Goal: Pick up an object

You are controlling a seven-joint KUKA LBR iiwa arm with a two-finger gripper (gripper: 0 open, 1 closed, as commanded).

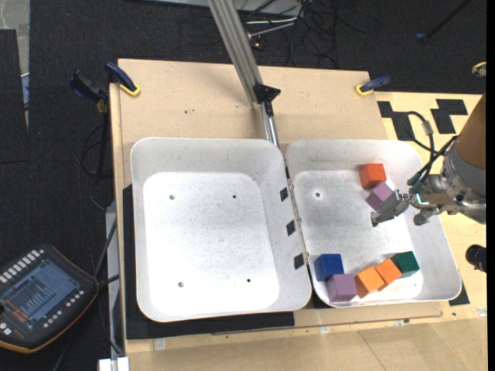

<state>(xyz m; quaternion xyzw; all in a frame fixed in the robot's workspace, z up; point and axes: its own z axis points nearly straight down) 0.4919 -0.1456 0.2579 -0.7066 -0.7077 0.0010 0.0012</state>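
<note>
Purple cube [380,198] sitting unlifted in right bin [325,168], touching gripper [389,214]; finger state impossible to tell; pick not done

No text, label, brand or number can be read anywhere. The handheld control pendant [37,300] at the lower left has a lit screen, but its contents are too small and blurred to make out.

White speckled bins [209,230] — orange [372,174], purple [379,197], blue [329,266], green [405,263] blocks.
</note>
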